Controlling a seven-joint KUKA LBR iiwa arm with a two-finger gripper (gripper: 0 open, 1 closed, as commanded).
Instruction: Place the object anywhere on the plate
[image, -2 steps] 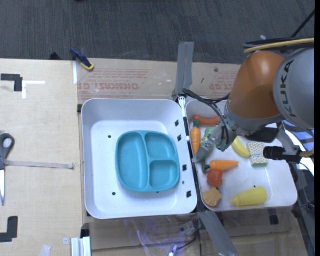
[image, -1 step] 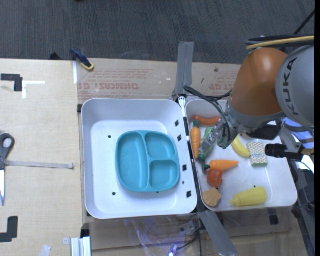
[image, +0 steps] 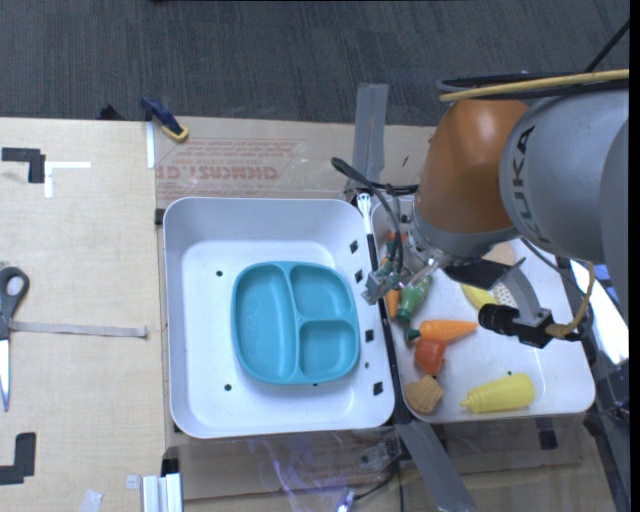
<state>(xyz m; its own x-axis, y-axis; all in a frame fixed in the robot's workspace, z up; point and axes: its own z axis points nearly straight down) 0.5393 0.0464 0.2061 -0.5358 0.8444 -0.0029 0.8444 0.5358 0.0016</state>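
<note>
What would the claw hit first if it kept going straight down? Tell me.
Probably the green toy beside the carrot, right under the claw in the right bin; depth is unclear from above.

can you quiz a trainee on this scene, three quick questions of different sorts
1. True or false: food already lies on the blue plate.
2. Which bin holds the toy foods: the left bin or the right bin?
3. What colour is the bottle near the right bin's front edge?

Key: 1. False, its three compartments are bare. 2. The right bin, with the carrot among them. 3. Yellow.
</note>
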